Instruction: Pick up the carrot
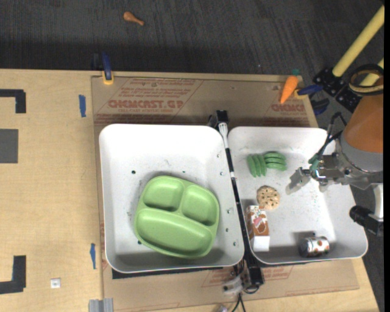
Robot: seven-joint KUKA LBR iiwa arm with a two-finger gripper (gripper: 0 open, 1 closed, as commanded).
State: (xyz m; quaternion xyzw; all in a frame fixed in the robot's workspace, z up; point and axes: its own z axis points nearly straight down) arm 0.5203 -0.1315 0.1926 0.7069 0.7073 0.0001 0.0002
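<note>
And here we are above the surface (49, 183), two white bins side by side. The left bin (122, 158) carries a green divided plate (177, 215), three compartments, sitting a little toward the lower middle. The right bin (341, 244) is the busy one: a green ridged toy (267, 163) near the top, a round speckled cookie (267, 197) just below it, a small red and white carton (259, 226) lying along the left wall below the cookie, and a small can (314, 245) on its side near the lower right corner. The arm (365, 140) comes in from the right, orange band showing, and the pincer (300, 180) hangs over the middle of the right bin, to the right of the cookie and below the green toy. Its fingers look parted by a narrow gap with nothing between them, though the tips are small and hard to read. Now the carrot (289, 89): it lies outside both bins, up on the cardboard beyond the right bin's far rim, orange body with a green top, tilted, well apart from the pincer. Another small orange thing (133, 18) lies on the dark floor at the top left, too small to tell what it is. A yellow pole (361, 39) slants across the upper right corner.
</note>
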